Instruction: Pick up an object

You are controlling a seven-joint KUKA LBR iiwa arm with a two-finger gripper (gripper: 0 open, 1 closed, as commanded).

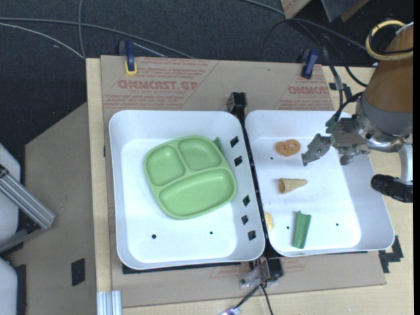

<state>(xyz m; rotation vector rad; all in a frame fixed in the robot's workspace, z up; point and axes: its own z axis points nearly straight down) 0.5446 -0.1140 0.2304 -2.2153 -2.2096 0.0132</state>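
The right bin (367,195) holds an orange round piece (287,148) near its far left, a tan cone-shaped piece (292,185) in the middle, and a green stick-shaped piece (301,229) near the front. A small yellow piece (268,222) lies against the bin's left wall. My gripper (330,153) hangs over the far middle of this bin, just right of the orange piece and above it. Its fingers stand apart, open, with nothing between them.
In the left bin (131,228) a green divided plate (190,176) lies tilted. A black divider with clips (243,169) runs between the bins. The arm's grey and orange body (394,84) fills the far right, and cables trail behind the bench.
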